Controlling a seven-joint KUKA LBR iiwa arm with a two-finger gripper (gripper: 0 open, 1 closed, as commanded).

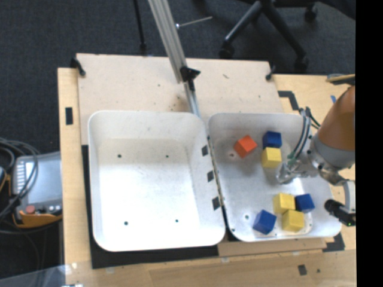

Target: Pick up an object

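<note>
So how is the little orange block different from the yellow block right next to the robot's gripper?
The small orange cube is orange; the yellow cube is yellow. The orange one sits turned at an angle, apart from the others, while the yellow one sits squarer and close below a blue cube. The yellow one lies nearer the gripper. Both look about the same size and rest in the right white bin.
</note>
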